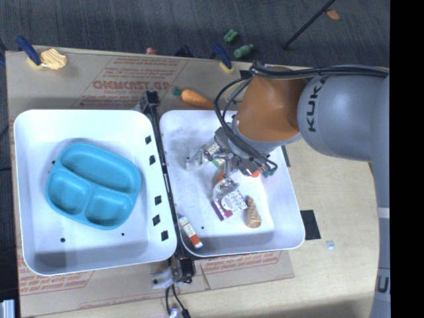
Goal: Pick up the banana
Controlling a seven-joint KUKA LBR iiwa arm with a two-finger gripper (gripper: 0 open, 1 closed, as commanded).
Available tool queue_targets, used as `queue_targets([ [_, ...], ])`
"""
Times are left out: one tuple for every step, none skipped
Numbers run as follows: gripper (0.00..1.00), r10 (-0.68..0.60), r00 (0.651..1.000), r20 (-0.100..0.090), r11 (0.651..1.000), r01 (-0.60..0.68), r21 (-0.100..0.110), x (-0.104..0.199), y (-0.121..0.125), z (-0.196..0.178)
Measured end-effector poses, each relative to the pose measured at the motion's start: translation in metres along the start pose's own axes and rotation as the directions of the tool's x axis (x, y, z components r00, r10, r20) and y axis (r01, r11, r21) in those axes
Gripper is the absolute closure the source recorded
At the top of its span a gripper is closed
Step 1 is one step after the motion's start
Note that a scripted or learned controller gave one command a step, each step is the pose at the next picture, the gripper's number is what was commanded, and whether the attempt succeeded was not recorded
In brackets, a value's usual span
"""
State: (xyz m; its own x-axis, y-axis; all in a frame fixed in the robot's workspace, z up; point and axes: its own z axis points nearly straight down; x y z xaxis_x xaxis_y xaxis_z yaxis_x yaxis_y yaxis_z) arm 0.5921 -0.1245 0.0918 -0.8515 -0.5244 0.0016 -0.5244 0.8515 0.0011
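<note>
Over the middle of the right bin [298,225], the gripper [228,159] is hanging low among a small heap of clutter, with the grey arm [344,118] and its orange band reaching in across the bin's right edge. The wrist is covering the tool from above, so I cannot tell whether the gripper is open or closed, and nothing can be seen held in it.

No plainly yellow banana is showing itself. The likeliest candidate is the tan, tapered piece I am calling the banana [252,212], though this is a guess. It is lying on the bin floor toward the near right corner, just beside a purple-and-white packet [229,203] on its left.

The coming move is turning on this relation: the piece is lying nearer the bin's near edge than the gripper is, and slightly toward the right edge. It is close, but not directly under the tool. Its long axis is running roughly from far edge to near edge, leaning a little. A grasp would probably be going across that axis, and the packet pressing in at the side is leaving little room there.
</note>
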Motion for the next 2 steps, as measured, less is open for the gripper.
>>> queue_targets([
  [1.00,0.002,1.000,0.001,1.000,-0.002,0.001,-0.001,0.000,-0.011],
  [1.00,0.416,0.909,0.000,0.909,-0.416,0.000,0.024,0.037,0.000],
])
